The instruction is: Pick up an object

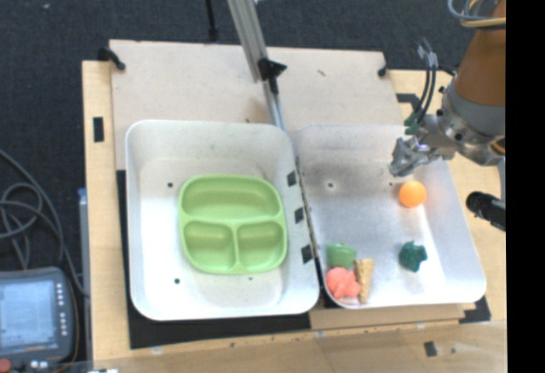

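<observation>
arm point(481, 65) cropped at right, jaws indistinct

— What does the arm point(479, 77) look like?
— A rounded orange segment sits on top, with a grey collar below it.
— Any cables?
— Yes. Pale hoses point(477, 3) loop above the orange part, and thin dark-green wires point(426, 83) run down the side toward the wrist.
— And the gripper point(404, 160)?
— It is light grey metal, boxy and blurred, narrowing to a blunt tip. Its mount is a wider grey block.
— Markings?
— Too blurred to read. A black knob-like part point(484, 209) shows beneath the grey collar.
</observation>
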`<action>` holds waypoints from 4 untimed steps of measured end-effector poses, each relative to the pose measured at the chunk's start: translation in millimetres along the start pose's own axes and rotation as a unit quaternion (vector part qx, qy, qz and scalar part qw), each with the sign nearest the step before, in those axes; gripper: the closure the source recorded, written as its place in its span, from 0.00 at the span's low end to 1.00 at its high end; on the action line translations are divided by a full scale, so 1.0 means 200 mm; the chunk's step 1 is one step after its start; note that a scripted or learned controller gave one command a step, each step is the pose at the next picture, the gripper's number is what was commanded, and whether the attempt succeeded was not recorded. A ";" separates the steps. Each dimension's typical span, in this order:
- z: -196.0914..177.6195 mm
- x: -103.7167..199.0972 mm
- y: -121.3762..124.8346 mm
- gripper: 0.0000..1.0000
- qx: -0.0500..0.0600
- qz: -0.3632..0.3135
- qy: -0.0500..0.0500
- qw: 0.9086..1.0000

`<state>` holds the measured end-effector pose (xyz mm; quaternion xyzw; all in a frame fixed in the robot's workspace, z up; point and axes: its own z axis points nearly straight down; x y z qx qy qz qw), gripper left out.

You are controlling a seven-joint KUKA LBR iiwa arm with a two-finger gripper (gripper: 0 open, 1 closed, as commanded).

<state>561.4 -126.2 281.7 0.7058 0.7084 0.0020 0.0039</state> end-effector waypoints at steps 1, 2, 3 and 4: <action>-0.02 0.24 0.02 1.00 0.002 -0.002 0.001 1.000; 0.07 0.50 0.05 1.00 0.004 -0.002 0.002 1.000; 0.12 0.75 0.12 1.00 0.004 -0.002 0.002 1.000; 0.09 1.04 0.13 1.00 0.003 -0.002 0.002 1.000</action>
